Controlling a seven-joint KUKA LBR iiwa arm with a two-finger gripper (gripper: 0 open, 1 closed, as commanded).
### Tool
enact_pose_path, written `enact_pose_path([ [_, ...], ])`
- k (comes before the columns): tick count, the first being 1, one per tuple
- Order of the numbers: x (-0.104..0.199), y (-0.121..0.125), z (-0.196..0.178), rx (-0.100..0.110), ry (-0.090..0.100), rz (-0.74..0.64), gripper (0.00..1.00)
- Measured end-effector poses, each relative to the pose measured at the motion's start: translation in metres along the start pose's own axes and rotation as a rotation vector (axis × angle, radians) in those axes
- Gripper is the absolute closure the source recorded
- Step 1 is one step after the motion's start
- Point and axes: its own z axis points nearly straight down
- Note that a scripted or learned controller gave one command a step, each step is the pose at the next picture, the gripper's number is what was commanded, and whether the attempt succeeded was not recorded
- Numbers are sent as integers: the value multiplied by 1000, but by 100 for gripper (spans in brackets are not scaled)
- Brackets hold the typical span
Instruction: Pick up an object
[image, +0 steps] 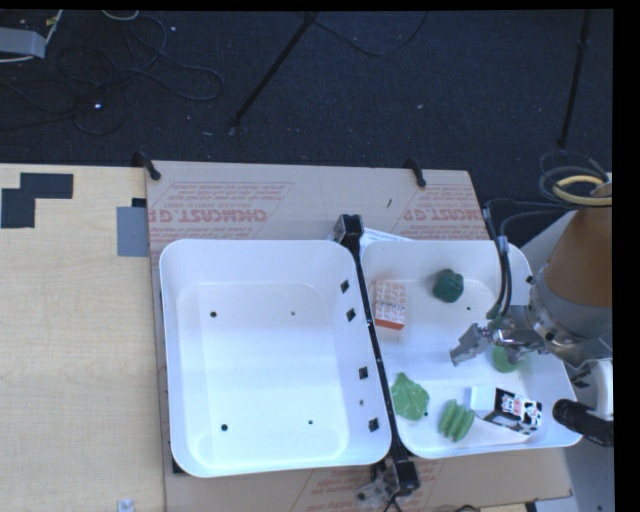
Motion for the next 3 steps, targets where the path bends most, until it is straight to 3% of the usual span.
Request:
enact_pose_path([
  [1, 23, 47, 120, -7, -1, -3, 0],
  [2, 42, 124, 115, -8, -1, -5, 0],
  [3, 70, 67, 10, -8, 1, -3, 0],
])
